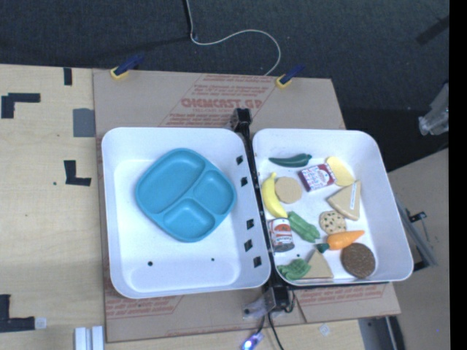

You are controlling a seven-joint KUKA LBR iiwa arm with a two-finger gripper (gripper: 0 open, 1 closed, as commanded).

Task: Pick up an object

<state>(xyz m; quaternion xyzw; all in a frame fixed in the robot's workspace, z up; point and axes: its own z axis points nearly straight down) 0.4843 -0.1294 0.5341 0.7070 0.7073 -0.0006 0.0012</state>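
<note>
counted two white bins side by side on a cardboard sheet [219, 97]: left bin [120, 195], right bin [383, 195], inner rims touching along the middle.

left bin: logged one blue plate [186, 194], three compartments, lying flat toward the back. noted bare white floor along the front and both sides of it.

right bin: counted thirteen toy foods, all candidates for the pick.
- one green pepper [292, 160], near the back rim
- one yellow lump [339, 170], back right
- one purple packet [316, 176], touching the lump
- one banana [271, 195], along the inner rim
- one tan disc [288, 189], just beside the banana
- one cheese wedge [346, 201]
- one green pod [303, 226]
- one chip cookie [332, 221], between pod and wedge
- one carrot [341, 239]
- one can [282, 234], against the inner rim
- one brown disc [358, 259], front right
- one tan triangle [319, 267], and one green leaf [294, 270] touching it, at the front rim

found them tightly packed, most touching a neighbour. saw open floor in the back right corner and down the right wall.

outside: counted two yellow-and-blue clips [128, 65] at the sheet's back edge, one white cable [233, 39] looping behind.

gripper [435, 115]: took a blurred pale shape at the right edge for it, well apart from the bins and the food. could not tell whether open or closed.
</note>
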